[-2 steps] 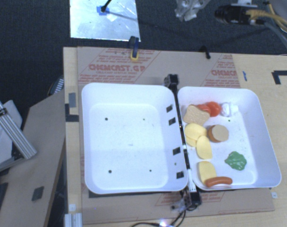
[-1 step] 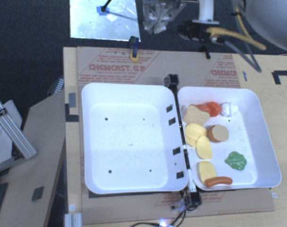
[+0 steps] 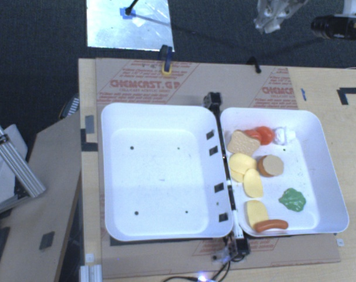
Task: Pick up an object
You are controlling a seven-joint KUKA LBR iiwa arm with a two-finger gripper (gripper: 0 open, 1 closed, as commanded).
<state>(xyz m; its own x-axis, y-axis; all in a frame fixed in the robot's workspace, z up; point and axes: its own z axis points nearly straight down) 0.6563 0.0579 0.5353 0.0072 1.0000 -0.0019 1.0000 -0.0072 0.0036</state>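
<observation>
Your gripper (image 3: 271,17) hangs at the far right, well beyond the worktop (image 3: 184,78); it looks blurred, so you cannot tell how its jaws stand. The toy food sits in the right bin (image 3: 328,157): a bread slice (image 3: 242,142), a tomato (image 3: 261,134), yellow pieces (image 3: 242,164), a sausage (image 3: 271,225), a green leaf (image 3: 292,199). The left bin (image 3: 157,172) sits beside it.

- I see the gripper (image 3: 271,17) high at the top of the view, above the bench's far edge, well apart from both bins.
- The left bin (image 3: 116,216) sits beside the right bin (image 3: 328,184).
- In the right bin I see a bread slice (image 3: 242,142), a red piece (image 3: 261,134), yellow pieces (image 3: 246,166), a brown round piece (image 3: 271,165), a green piece (image 3: 292,199) and a sausage (image 3: 271,225).
</observation>
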